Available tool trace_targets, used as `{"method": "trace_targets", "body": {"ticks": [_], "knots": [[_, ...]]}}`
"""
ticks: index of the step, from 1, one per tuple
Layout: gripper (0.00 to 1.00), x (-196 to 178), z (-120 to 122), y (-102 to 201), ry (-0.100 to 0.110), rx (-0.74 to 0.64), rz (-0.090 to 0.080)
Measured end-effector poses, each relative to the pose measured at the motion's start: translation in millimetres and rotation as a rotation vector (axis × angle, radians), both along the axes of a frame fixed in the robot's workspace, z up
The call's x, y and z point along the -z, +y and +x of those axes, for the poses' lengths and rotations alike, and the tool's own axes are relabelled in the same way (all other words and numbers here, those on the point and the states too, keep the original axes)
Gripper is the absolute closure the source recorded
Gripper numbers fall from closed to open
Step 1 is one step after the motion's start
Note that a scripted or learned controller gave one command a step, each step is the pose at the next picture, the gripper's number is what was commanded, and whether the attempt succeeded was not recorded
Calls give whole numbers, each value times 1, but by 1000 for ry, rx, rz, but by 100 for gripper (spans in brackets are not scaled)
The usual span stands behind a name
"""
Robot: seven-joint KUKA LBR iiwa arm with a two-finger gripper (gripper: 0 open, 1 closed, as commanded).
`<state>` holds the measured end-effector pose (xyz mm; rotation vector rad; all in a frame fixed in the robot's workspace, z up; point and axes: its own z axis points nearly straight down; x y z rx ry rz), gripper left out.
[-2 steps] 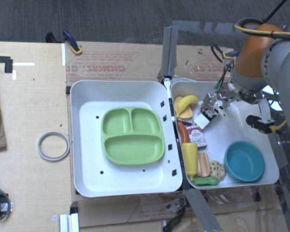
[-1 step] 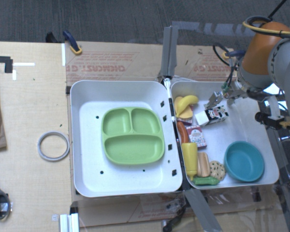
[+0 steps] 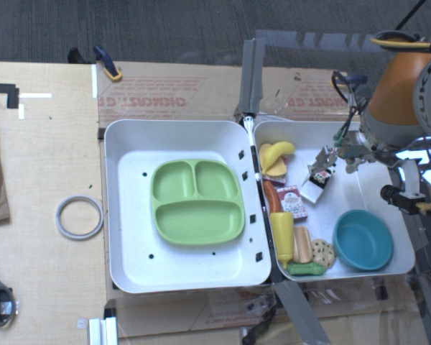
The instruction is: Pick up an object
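I am seeing the target candidates lying along the left wall of the right bin (image 3: 406, 261), nearest the camera: a green pod (image 3: 306, 268), a cookie (image 3: 320, 252), a yellow cup (image 3: 281, 236), a hot dog (image 3: 302, 244); beyond them a red carton (image 3: 292, 203) and a banana (image 3: 275, 154). A blue bowl (image 3: 363, 239) is sitting apart at the near right. The gripper (image 3: 322, 169) is hanging over the bin's middle, above bare floor just right of the carton; I cannot tell how it is set.

Risks I am judging:
- Items are packed touching, so a descent is likely catching two or wedging against the wall
- The cup and banana are rounded and are likely rolling free

The left bin (image 3: 122, 192) is holding a green divided plate (image 3: 197, 201). On the wooden bench (image 3: 43, 157) beyond, a tape ring (image 3: 80, 216) is lying, with a blue clamp (image 3: 108, 63) at the far edge
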<state>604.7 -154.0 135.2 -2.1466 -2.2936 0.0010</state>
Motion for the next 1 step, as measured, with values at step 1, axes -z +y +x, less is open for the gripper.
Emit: {"method": "trace_targets", "body": {"ticks": [1], "knots": [[0,43,18,7,-1,-64,-1]]}}
